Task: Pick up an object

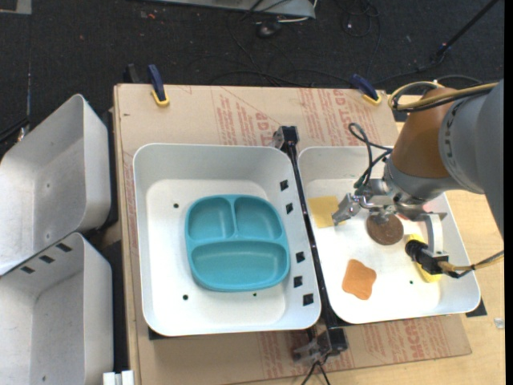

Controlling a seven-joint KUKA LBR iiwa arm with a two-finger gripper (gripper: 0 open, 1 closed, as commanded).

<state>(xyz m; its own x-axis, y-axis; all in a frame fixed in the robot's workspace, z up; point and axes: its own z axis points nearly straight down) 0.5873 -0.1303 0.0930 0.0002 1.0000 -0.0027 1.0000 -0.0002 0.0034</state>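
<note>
Nearest the camera, at the front of the right bin (461,299), sits the orange piece (359,280), flat on the white floor with bare space all round it. Nothing is touching it. A step further back there's a brown round piece (385,230), tucked just under the arm's wrist, and I can't tell whether it touches the robot.

Now the gripper (349,212): it's down low in the bin, pointing toward the divider wall, its tip right at the edge of the yellow flat piece (322,212). That piece lies against the bin's left side and looks like the target. Whether the gripper is apart or together I cannot tell from this slant, and I see nothing clamped in it.

My read is that this is the approach to a grasp, with the pickup not yet made. To do it well, the gripper wants to be centred over the yellow piece, not clipping its rim. The piece looks thin and lies flat, so the grip must get right down to the floor. The wall close by leaves little room on that side.

Over in the left bin (152,239), the teal divided plate (237,243) sits alone.
</note>
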